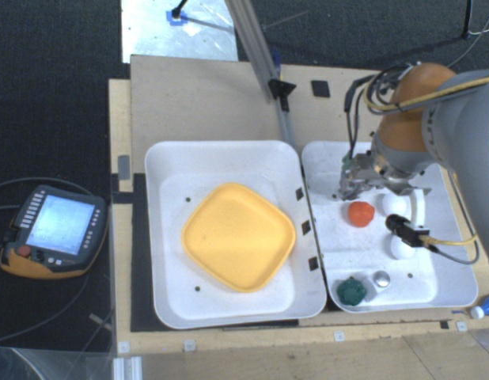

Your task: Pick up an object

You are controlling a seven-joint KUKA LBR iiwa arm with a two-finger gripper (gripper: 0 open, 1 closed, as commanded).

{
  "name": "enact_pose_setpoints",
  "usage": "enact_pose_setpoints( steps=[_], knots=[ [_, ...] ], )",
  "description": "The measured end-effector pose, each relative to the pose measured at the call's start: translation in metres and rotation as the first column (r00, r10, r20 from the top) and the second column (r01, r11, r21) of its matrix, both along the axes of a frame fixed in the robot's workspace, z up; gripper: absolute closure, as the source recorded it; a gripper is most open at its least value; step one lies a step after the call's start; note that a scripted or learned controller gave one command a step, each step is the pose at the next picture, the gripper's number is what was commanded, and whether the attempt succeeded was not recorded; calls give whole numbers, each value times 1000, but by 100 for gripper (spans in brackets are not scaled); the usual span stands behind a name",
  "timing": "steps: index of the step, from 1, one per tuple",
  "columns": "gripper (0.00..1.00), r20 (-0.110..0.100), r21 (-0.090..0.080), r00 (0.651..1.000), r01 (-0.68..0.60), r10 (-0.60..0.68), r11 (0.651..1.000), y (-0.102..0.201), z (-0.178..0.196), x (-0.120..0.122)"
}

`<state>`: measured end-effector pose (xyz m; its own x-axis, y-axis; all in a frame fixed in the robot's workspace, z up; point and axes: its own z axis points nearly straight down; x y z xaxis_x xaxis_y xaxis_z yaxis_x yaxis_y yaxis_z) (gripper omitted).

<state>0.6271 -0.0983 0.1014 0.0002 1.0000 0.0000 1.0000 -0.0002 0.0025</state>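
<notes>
My gripper (pixel 349 190) hangs low over the upper left part of the right bin (pixel 450 291), just above and left of a small red ball-like object (pixel 360 214). The red object sits apart from the gripper on the bin floor. A dark green lumpy object (pixel 353 290) lies at the bin's front left corner, with a small silver round piece (pixel 381 278) beside it. Two white rounded objects (pixel 395 206) (pixel 403 248) lie to the right of the red one, partly under the wrist's cable.
The left bin (pixel 161 212) holds a large yellow square plate (pixel 238 236). A slanted metal pole (pixel 256 38) crosses behind the bins. A teach pendant (pixel 54 229) lies on the floor at far left. The grey arm (pixel 458 117) covers the right bin's back right.
</notes>
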Motion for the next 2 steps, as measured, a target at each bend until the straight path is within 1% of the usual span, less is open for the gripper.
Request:
enact_pose_setpoints(
  steps=[1,2],
  knots=[
    [100,3,-1,1000,-1,1,1000,-4,52,11],
    [100,4,-1,1000,-1,1,1000,-4,111,20]
  ],
)
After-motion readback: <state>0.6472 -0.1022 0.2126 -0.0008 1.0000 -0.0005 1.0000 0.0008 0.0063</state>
